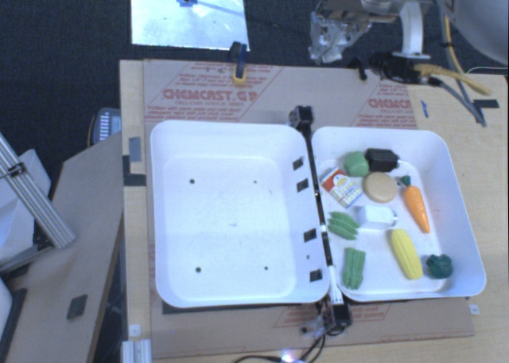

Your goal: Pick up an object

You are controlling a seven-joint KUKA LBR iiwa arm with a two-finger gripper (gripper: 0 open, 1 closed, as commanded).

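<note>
**White plastic bins, toy food gathered in the right one**

White and smooth, two shallow moulded plastic bins sat side by side on the cardboard-topped counter (262, 87). The left white bin (171, 146) had rounded corners and a few small dark dots on its floor. The right white bin (457, 194) carried a cluster of plastic toy foods. A ridged yellow corn cob (405, 253) lay near the front, just beside a knobbly dark green broccoli piece (438, 265). A tapered orange carrot with a green top (416, 205) lay towards the bin's right wall. A round tan bun-like disc (380, 187) touched a black blocky piece (381, 159) behind it, and a rounded light green lump (355, 164) sat beside that. A small red and white printed box (341, 188) lay tilted near the divider, with a pale translucent piece (374, 215), a segmented green pod (343, 225) and a flat green rectangular piece (354, 267) nearby.

The metallic grey gripper (332, 35) hung above the counter's far edge, well apart from the bins; whether it was released or clenched could not be told.
</note>
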